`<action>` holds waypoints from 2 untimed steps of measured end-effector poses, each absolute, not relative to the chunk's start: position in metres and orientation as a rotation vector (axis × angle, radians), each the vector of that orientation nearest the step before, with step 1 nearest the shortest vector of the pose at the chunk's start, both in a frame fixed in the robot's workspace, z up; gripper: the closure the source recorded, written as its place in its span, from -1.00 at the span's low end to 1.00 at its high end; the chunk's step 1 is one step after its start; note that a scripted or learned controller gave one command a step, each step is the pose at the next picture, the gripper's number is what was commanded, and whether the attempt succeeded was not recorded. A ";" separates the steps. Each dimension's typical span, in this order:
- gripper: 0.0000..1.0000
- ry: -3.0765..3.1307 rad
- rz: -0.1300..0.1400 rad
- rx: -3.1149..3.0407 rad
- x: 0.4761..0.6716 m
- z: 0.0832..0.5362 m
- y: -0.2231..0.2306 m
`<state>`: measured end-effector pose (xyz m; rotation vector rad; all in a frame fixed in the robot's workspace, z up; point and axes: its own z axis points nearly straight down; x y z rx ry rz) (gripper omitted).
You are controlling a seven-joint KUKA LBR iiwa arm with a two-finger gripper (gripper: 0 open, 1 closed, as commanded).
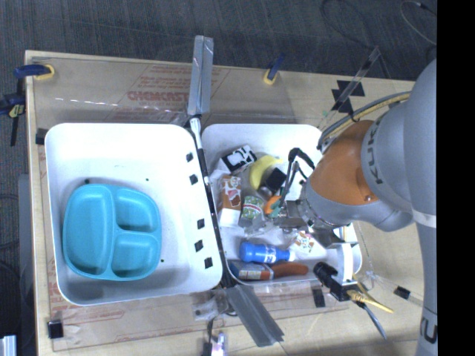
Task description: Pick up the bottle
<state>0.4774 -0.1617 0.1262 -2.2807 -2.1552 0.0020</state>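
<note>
A blue bottle [263,254] lies on its side near the front of the right bin [256,133], its pale end pointing right. My gripper [291,217] hangs low in the bin's middle, just above and slightly right of the bottle, under the orange wrist band [338,180]. The arm's body hides the gripper's tips and the bin's right side. I cannot see anything held by the gripper.
Around the gripper lie a yellow item [262,170], a black-and-white piece [239,156], a green-labelled container [252,211], a brown packet [231,196] and a red-brown stick [271,271]. The left bin [111,143] holds a light blue divided plate [111,231].
</note>
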 end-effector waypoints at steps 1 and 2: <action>-1.00 -2.320 0.002 -2.119 0.476 0.092 -0.128; 1.00 -2.325 0.002 -2.111 0.477 0.101 -0.127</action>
